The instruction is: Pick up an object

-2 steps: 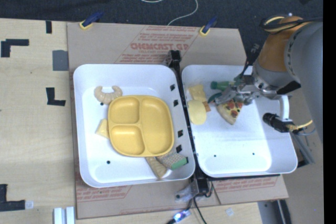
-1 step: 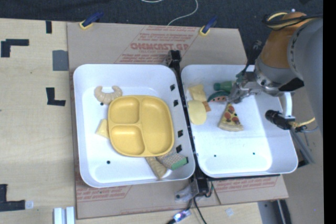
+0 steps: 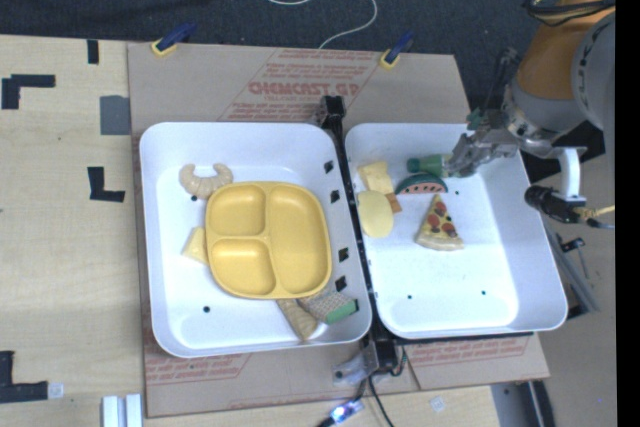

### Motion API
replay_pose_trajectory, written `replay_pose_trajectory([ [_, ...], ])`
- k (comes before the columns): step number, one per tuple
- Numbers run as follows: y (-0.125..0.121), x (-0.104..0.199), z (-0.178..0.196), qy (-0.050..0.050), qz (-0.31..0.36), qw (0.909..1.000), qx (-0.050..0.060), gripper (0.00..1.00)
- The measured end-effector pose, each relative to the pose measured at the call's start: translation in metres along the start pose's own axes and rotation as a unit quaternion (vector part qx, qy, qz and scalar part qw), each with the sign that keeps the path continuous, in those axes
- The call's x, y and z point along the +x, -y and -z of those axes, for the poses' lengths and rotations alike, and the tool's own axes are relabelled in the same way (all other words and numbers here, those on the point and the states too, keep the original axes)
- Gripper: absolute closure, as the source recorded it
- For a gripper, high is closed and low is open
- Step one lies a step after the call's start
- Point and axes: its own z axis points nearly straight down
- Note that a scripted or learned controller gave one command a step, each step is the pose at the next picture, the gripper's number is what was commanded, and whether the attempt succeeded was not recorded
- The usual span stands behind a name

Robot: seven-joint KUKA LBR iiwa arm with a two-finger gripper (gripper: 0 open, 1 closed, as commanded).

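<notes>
**A:** Where does the gripper (image 3: 462, 158) sit right now?

**B:** Low over the far part of the right-hand shallow white plastic bin (image 3: 520, 310), reaching in from the right under the grey arm with its orange band (image 3: 560, 65). Whether it is open or closed I cannot tell; its tip is a dark blur from this angle, and I see nothing held in it.

**A:** What is closest to it?

**B:** A small green toy piece (image 3: 424, 163) lies just to its left, nearly touching the tip. Just nearer than that is the toy watermelon slice with a green rind (image 3: 420, 183), its long axis running left to right. The triangular toy pizza slice (image 3: 438, 224) lies nearer still, point toward the far side, so its long axis runs near to far.

**A:** And the rest?

**B:** Pale yellow toy food pieces (image 3: 374, 200) crowd the left wall of that bin. The left-hand white bin (image 3: 160, 245) holds a yellow divided plastic plate (image 3: 268, 240) and a beige curled toy (image 3: 203, 179), well apart from the gripper.

**A:** So the likely target?

**B:** My judgement: the green piece or the watermelon slice, a short shift left and slightly near. Spanning the slice's short, near-far width would suit the gripper best.
</notes>
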Motion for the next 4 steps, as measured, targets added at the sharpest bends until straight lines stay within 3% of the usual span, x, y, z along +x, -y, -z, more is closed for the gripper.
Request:
replay_pose_trajectory([
  [1,0.003,-0.005,0.045,0.000,0.000,1.0000,0.000,1.00],
  [2,0.002,-0.005,0.061,-0.001,0.000,1.0000,0.001,1.00],
  [3,-0.003,0.049,0.070,-0.001,0.002,1.0000,0.002,1.00],
  [4,-0.014,0.102,0.052,-0.001,0.002,1.0000,0.003,1.00],
])
